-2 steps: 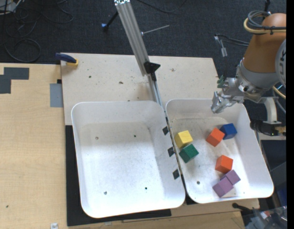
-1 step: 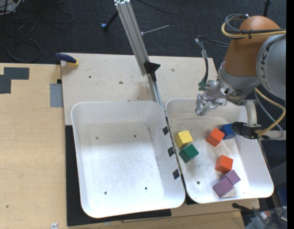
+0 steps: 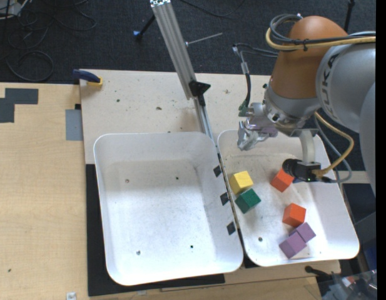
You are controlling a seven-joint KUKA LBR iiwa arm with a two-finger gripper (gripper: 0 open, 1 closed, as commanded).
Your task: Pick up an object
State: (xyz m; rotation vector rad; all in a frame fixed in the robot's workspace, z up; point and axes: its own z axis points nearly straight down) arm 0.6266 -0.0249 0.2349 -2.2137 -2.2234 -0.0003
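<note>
The right bin holds several small blocks. A yellow block and a green block lie together near its left wall. Two orange blocks sit further right, and two purple blocks touch each other near the front. My gripper hangs over the back left part of this bin, above and behind the yellow block, clear of every block. Nothing shows between its fingers.
The left bin stands beside the right one, parted by a wall with black clips. A slanted aluminium bar rises behind the bins. A blue and yellow item lies at the bench's back left corner.
</note>
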